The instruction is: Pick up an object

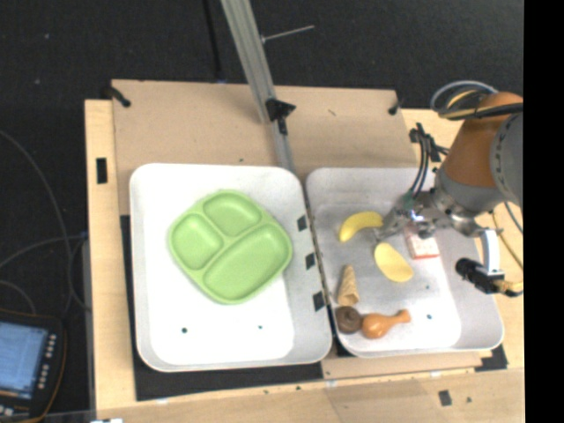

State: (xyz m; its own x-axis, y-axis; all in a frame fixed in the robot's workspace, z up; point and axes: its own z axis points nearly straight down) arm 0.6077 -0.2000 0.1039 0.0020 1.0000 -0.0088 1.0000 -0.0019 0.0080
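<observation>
From my camera above the bench I see two shallow white bins side by side: the left bin carries a light green plastic divided tray with three compartments, lying flat and turned at an angle. The right bin holds the loose pieces I could pick: a small yellow toy banana near the upper left of that bin, a flat yellow oval piece just below and to its right, a tan waffle ice-cream cone pointing up along the left wall, a dark brown round lump touching the cone's lower end, and an orange-brown drumstick-shaped toy lying just beside that lump. A small white card with red print lies to the right of the oval piece. The grey arm with its orange band reaches in from the right, and the gripper sits low over the right bin, between the banana and the card. I cannot tell how its fingers stand; nothing visibly sits between them.
</observation>
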